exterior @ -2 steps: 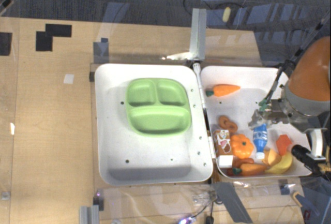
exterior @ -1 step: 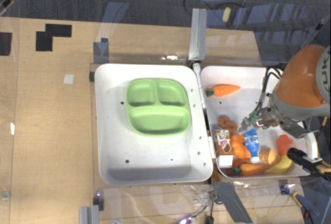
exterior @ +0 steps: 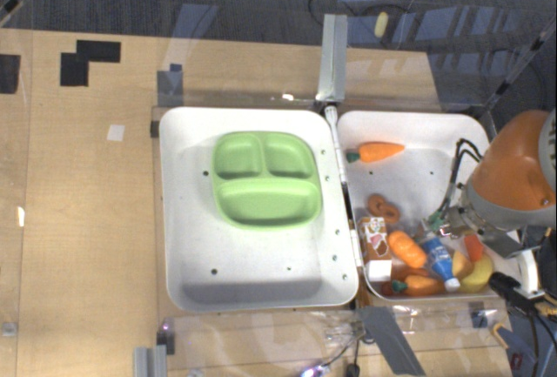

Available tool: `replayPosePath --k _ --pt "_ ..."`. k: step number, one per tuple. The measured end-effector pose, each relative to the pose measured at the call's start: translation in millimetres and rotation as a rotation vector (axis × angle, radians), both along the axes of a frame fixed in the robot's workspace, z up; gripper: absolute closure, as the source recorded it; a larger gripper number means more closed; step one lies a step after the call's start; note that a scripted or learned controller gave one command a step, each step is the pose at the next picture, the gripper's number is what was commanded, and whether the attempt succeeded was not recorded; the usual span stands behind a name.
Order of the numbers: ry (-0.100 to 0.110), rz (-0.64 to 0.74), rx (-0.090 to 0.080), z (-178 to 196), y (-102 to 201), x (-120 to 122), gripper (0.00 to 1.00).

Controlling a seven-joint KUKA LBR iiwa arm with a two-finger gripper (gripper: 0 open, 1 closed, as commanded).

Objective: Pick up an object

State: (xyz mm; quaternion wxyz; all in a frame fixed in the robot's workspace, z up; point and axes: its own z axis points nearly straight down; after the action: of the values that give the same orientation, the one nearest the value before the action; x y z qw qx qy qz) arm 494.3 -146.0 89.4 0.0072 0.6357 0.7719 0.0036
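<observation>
The right bin [exterior: 435, 136] holds toy food. A carrot [exterior: 376, 152] lies near its back left, and a brown pretzel [exterior: 383, 211] sits further forward. Along the front wall are crowded a small carton [exterior: 374, 236], an orange piece [exterior: 407, 249], a blue bottle [exterior: 441, 262], a yellow banana [exterior: 477, 272] and a red piece [exterior: 473, 246]. My gripper [exterior: 448, 229] hangs low over this pile, just above the blue bottle and beside the red piece. The wrist hides much of it, and nothing can be seen held in it.
The left bin [exterior: 187, 271] bears a green divided plate [exterior: 265, 178] in its middle. The orange wrist band [exterior: 518, 166] and arm cover the right bin's right side. A metal post [exterior: 332, 62] stands behind the wall between the bins.
</observation>
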Motion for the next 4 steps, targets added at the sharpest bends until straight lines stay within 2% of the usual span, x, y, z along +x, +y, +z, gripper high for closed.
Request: replayPosePath --k 1,2,3,4 --pt "0.008 0.001 0.004 143 105 28 1.00" --pt "0.008 0.001 0.004 143 105 28 0.00" --pt "0.012 -0.063 0.004 95 69 24 0.00" --pt "-0.023 -0.063 -0.003 29 39 17 0.00"
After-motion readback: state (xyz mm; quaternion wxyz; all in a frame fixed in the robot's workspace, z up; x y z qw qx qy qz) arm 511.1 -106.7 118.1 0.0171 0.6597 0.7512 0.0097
